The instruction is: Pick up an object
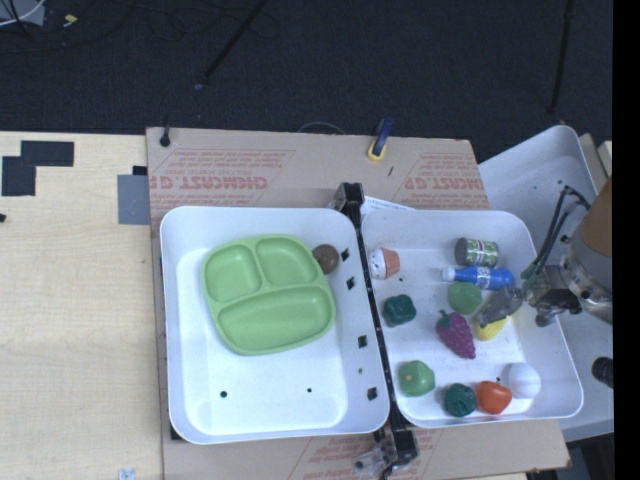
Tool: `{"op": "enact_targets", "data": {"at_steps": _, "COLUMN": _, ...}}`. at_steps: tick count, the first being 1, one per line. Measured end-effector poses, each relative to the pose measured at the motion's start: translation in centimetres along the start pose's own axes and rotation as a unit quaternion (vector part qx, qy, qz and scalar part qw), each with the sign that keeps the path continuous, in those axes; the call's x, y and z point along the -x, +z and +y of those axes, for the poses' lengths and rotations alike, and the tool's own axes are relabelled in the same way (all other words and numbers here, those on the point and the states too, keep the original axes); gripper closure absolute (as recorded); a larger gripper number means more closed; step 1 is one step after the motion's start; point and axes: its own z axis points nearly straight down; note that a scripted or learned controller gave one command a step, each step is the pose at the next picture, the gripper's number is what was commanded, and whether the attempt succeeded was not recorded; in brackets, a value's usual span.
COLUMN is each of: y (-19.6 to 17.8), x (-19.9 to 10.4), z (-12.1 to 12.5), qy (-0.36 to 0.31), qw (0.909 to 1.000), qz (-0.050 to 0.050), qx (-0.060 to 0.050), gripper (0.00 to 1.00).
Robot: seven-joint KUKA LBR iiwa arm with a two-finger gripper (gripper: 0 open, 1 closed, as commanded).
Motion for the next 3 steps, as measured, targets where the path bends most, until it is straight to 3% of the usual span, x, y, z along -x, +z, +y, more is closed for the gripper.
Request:
{"op": "enact_targets", "data": {"at_steps": 1, "y": -0.6, "x": 0.0, "z": 0.3, "qy": -0.001, "qw": 1.0000, "qz": -0.002, "qx": 0.006, "gripper": 0.00}}
{"op": "enact_targets", "data": {"at_steps": 3, "y": 11.1, "x": 0.5, "z": 0.2, "qy": -0.001, "qw": 1.0000, "qz": 0.000, "qx": 0.004, "gripper": 0.00}}
